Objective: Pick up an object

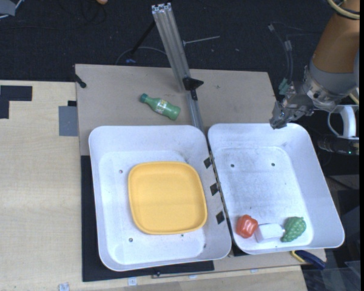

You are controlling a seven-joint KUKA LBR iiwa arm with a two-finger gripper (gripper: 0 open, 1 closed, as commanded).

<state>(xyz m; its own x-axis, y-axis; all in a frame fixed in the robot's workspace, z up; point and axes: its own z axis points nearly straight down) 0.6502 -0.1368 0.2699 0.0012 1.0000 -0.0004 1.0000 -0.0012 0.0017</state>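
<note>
While flat, green bottle (161,107), cap up-left.

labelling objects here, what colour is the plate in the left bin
Yellow; the square plate shows plainly in the camera view.

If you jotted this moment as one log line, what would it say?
claw: over right bin's far rim | carrying: nothing seen | right bin: red piece, white block, green piece | left bin: yellow plate
</note>
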